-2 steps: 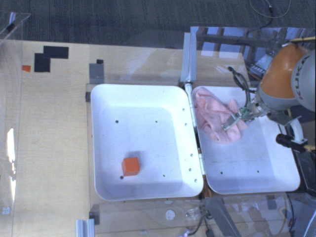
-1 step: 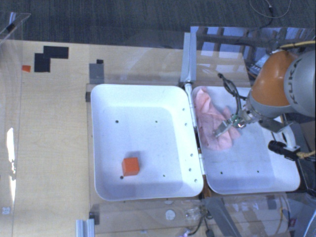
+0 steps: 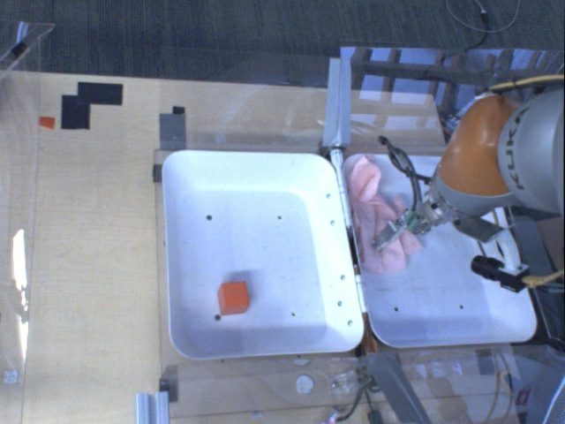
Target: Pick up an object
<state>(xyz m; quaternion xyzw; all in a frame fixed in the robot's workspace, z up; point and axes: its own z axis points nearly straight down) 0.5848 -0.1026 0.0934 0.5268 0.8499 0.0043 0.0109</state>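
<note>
gripper (image 3: 390,233) over crumpled soft pink cloth (image 3: 375,210), right bin, grip state unclear | small orange cube (image 3: 234,298) alone in left white plastic bin (image 3: 185,237)

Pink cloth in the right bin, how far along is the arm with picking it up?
Done: the arm has reached into the right bin, and its gripper sits low over the pink cloth. In hand: apparently the grasp itself, though the view is too small to show whether the cloth is gripped. Left: a confirmed hold and the lift; the cloth lies in the bin. The orange block sits untouched in the left bin.
</note>
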